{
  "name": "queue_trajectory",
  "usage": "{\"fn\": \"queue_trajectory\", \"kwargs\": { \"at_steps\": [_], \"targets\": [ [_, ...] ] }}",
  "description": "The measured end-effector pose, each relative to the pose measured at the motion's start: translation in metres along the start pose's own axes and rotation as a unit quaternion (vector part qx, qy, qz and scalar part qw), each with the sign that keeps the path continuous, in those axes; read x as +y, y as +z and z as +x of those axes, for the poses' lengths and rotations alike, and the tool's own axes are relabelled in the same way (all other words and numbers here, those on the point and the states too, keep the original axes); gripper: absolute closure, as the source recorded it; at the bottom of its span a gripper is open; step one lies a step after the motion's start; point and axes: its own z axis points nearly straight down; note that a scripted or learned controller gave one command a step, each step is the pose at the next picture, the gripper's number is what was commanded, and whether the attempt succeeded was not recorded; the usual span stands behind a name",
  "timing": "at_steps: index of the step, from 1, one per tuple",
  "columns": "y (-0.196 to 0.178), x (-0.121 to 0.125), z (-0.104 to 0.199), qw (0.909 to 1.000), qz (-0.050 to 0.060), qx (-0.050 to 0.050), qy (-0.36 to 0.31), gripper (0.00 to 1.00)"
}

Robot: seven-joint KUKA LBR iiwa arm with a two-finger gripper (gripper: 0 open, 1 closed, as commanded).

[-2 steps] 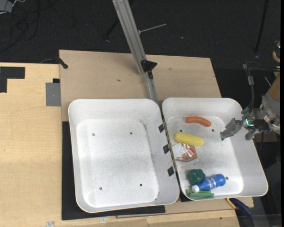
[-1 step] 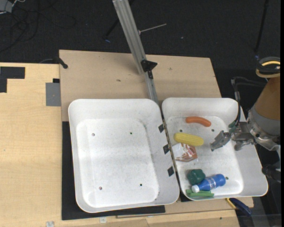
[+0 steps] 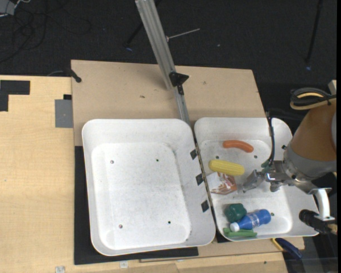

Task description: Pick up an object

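You are looking at the gripper (image 3: 251,182) hovering in the right bin (image 3: 284,223) just beside the corn (image 3: 227,166) and wrapper (image 3: 224,183), its jaw state being impossible to tell.

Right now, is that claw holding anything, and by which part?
Nothing visible between the gripper tips. It hovers in the right bin beside the corn.

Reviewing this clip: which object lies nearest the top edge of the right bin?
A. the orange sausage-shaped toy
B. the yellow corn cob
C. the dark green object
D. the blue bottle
A: the orange sausage-shaped toy lies highest in the right bin, above the yellow corn cob, with the dark green object and blue bottle near the bottom edge.
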Motion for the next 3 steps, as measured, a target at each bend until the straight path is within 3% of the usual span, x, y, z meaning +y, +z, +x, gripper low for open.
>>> {"fn": "queue_trajectory", "kwargs": {
  "at_steps": [1, 2, 3],
  "targets": [
    [0.032, 0.001, 0.000, 1.0000, -0.004, -0.001, 0.001, 0.00],
    [0.022, 0.000, -0.001, 1.0000, -0.004, -0.001, 0.004, 1.00],
    [-0.037, 0.008, -0.001, 1.0000, -0.006, -0.002, -0.001, 1.00]
  ]
}}
